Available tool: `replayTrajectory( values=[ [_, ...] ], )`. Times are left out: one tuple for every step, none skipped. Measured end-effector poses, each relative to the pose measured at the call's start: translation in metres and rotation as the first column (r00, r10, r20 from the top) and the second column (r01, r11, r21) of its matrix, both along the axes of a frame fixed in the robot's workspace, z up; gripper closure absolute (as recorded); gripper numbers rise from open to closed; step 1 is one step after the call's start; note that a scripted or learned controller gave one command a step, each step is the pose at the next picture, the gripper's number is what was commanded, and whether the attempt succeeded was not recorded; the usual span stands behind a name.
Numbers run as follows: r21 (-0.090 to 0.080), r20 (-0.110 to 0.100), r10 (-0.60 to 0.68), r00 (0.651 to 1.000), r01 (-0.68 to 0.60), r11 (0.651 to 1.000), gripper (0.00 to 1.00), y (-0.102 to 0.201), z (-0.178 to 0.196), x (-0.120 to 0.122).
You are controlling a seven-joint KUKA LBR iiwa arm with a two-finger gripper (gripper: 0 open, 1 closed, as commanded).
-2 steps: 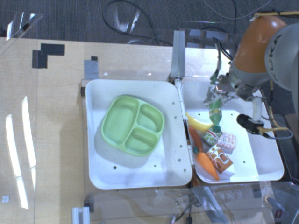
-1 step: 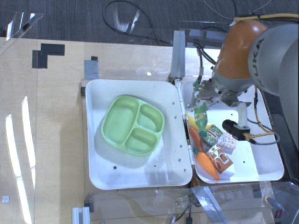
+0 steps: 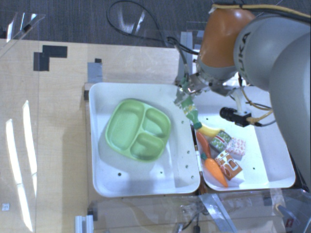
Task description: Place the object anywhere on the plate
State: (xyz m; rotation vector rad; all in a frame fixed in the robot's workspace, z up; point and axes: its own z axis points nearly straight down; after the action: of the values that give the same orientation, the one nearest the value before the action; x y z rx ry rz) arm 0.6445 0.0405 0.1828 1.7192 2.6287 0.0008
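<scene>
Green three-compartment plate [image 3: 137, 129] lying flat, left bin [image 3: 104, 178].

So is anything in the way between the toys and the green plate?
Just the bin rims, where the two bins meet between the toys and the plate. The tool hangs above that edge, so lifting over should probably work. Nothing else visible lies between.

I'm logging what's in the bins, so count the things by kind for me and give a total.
Green divided plate: 1
Green object at the gripper, too small to identify: 1
Banana: 1
Carrots: 2
Small printed boxes: 3
Total: 8
</scene>
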Motion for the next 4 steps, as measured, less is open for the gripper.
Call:
replayTrajectory(
  values=[
    [0.000, -0.001, -0.020, 1.000, 0.020, 1.000, 1.00, 0.076, -0.004, -0.015],
    [0.000, 0.000, -0.021, 1.000, 0.021, 1.000, 0.00, 0.076, -0.004, -0.015],
    [0.000, 0.000, -0.016, 1.000, 0.016, 1.000, 1.00, 0.077, 0.004, -0.014],
    [-0.001, 0.000, -0.132, 0.991, 0.132, 0.991, 1.00, 0.028, 0.035, -0.046]
  ],
)
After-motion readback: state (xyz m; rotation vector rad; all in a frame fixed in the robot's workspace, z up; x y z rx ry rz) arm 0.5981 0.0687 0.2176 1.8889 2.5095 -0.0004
